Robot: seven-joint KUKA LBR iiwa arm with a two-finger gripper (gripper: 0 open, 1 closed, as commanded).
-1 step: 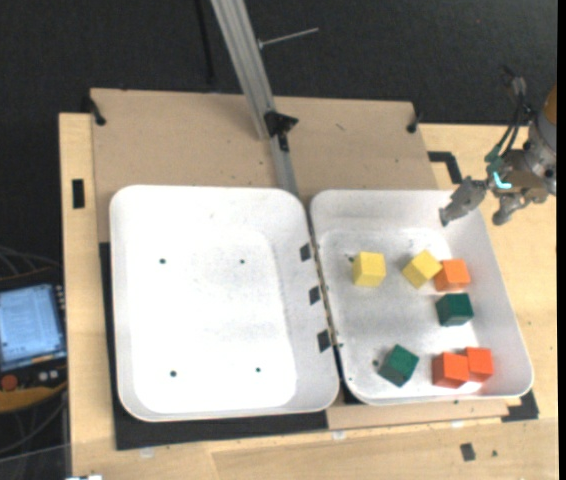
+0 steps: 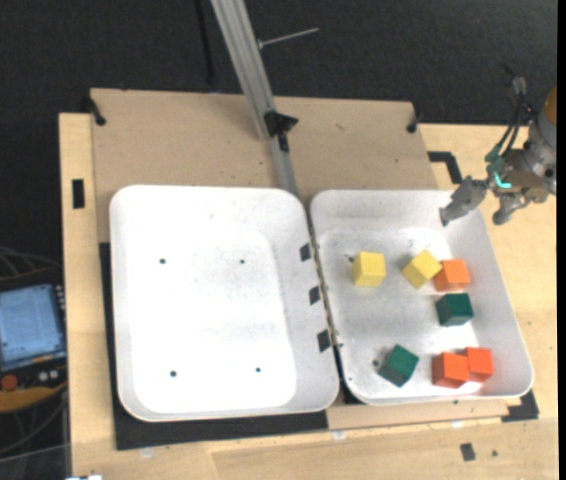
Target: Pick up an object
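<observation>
The right bin (image 2: 363, 218) holds several blocks: two yellow blocks (image 2: 369, 268) (image 2: 422, 267), an orange block (image 2: 453, 275) touching the second yellow one, a dark green block (image 2: 454, 310), another green block (image 2: 398, 365) near the front, and two orange blocks (image 2: 451, 368) (image 2: 479, 362) side by side at the front right. My gripper (image 2: 483, 202) hovers above the bin's far right corner, apart from all blocks. Its two fingers (image 2: 458, 204) stand spread, open, with nothing between them.
The left bin (image 2: 203, 298) sits beside the right one. A slanted metal pole (image 2: 248, 63) rises behind the bins. A tablet-like pendant (image 2: 18, 333) lies off the bench at the left. Black clips (image 2: 313, 293) line the seam between the bins.
</observation>
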